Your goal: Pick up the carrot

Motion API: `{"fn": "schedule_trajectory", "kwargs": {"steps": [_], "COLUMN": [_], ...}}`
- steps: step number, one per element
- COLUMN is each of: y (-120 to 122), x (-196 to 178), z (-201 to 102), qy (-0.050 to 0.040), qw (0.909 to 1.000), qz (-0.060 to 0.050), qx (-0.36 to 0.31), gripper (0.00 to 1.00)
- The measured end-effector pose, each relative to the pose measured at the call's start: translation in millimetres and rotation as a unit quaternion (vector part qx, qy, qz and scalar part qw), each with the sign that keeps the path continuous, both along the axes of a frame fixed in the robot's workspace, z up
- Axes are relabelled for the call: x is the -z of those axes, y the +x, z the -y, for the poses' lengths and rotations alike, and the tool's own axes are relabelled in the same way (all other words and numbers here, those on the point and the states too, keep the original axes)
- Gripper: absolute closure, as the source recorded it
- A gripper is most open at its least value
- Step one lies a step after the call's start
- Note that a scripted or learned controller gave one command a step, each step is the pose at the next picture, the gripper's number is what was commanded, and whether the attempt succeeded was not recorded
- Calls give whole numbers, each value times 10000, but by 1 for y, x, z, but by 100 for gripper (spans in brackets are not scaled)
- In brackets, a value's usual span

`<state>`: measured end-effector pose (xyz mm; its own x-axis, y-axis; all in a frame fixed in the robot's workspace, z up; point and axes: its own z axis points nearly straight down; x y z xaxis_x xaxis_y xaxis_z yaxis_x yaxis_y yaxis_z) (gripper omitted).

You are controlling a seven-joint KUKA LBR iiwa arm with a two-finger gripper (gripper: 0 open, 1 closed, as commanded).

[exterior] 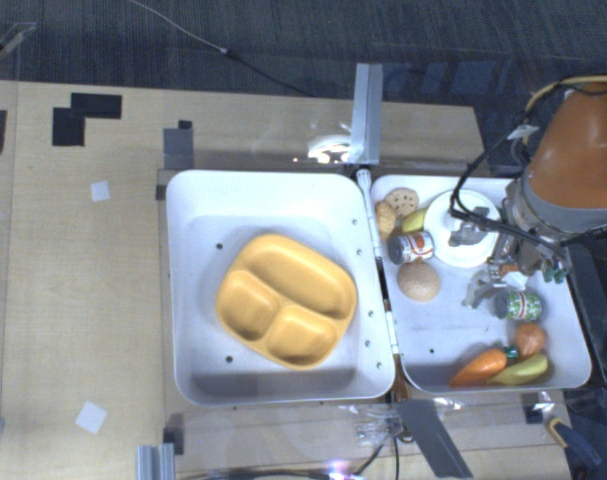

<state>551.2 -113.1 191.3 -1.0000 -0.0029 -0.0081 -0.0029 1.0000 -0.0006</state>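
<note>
One carrot (479, 367) seen at near edge of right bin (438, 353), touching one banana (524, 370). Gripper (490, 286) positioned above bin centre; state undeterminable. One yellow tray (285, 299) held in left bin (193, 268).

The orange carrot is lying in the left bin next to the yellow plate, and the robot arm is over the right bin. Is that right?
Not quite. The carrot is in the right bin, near its front edge beside a yellow-green banana-like piece. The yellow plate sits alone in the left bin. The arm is over the right bin, as the camera view shows.
</note>
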Motion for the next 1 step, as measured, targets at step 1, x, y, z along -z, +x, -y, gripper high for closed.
{"fn": "schedule_trajectory", "kwargs": {"steps": [1], "y": [-43], "x": [62], "z": [-16], "qy": [9], "qw": [9985], "qz": [-13], "qx": [547], "gripper": [0]}}
